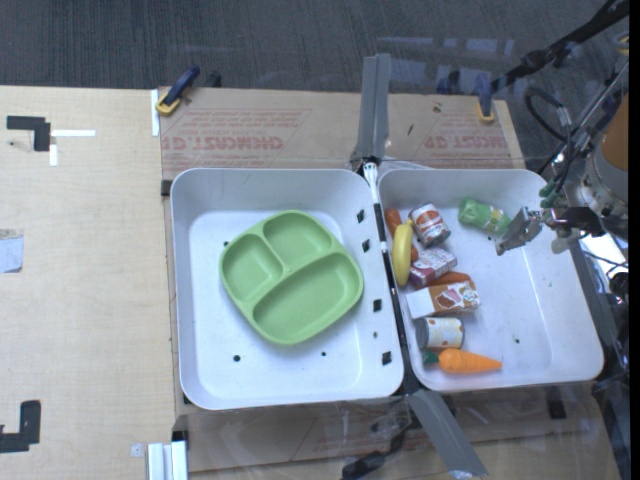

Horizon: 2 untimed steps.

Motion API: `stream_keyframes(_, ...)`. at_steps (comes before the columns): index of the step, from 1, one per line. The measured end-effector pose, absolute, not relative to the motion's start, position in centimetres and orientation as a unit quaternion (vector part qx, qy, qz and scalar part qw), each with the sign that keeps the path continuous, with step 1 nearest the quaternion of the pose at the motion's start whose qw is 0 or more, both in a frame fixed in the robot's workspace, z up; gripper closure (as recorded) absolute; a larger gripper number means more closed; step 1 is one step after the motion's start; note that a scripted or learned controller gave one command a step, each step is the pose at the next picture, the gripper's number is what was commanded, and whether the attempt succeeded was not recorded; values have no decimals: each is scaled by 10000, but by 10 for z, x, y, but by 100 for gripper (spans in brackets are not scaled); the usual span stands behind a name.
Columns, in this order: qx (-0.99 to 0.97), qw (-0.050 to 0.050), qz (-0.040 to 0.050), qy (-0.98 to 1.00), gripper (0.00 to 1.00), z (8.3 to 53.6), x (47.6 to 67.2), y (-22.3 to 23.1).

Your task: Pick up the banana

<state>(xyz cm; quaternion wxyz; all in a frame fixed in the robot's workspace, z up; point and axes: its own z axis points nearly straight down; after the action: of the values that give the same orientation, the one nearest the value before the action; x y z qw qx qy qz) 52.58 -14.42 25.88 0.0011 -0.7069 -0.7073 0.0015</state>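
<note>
One banana (402,253) well left of gripper (520,232)

Small curved yellow banana (401,254), lying flat and lengthwise against the left wall of the right-hand white bin (560,368), among packets.

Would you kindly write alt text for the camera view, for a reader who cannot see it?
A banana lies by the left wall of the right bin among small packages and a carrot, with the gripper above that bin's right side. The left bin holds a green divided plate.
</note>
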Motion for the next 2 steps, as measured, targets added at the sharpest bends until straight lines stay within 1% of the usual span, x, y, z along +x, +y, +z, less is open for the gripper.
stream_keyframes(1, -7458, 10, 18, -6661, 0, 244, 552, -66)
stream_keyframes(2, -6480, 17, 18, -7617, 0, 190, 558, -3)
